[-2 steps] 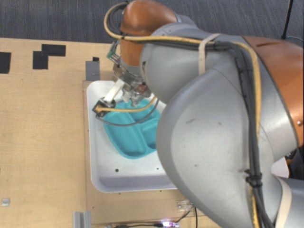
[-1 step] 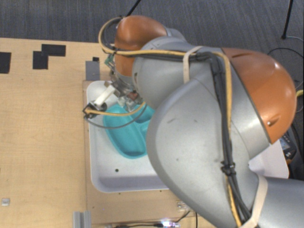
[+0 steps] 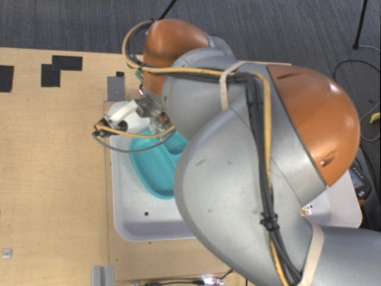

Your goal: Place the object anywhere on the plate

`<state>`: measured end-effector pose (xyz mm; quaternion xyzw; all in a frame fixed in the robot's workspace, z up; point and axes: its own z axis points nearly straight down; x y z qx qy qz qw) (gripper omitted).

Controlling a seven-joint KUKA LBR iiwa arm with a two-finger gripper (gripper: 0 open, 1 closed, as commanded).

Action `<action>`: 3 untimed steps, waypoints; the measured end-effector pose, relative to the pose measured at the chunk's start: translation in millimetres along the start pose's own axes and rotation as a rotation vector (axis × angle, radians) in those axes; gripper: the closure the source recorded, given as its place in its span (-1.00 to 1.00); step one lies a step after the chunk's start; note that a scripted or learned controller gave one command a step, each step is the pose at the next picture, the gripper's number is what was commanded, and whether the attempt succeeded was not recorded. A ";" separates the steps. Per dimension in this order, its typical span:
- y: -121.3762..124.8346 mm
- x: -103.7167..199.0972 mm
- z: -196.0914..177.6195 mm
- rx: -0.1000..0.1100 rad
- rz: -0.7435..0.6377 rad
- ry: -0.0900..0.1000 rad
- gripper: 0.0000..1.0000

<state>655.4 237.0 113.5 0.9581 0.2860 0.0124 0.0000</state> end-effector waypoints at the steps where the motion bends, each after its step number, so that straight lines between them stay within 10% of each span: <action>1: 1.4 1.1 -271.5 0.006 0.122 -0.020 1.00; 3: 1.4 2.4 -292.0 0.007 0.120 -0.019 1.00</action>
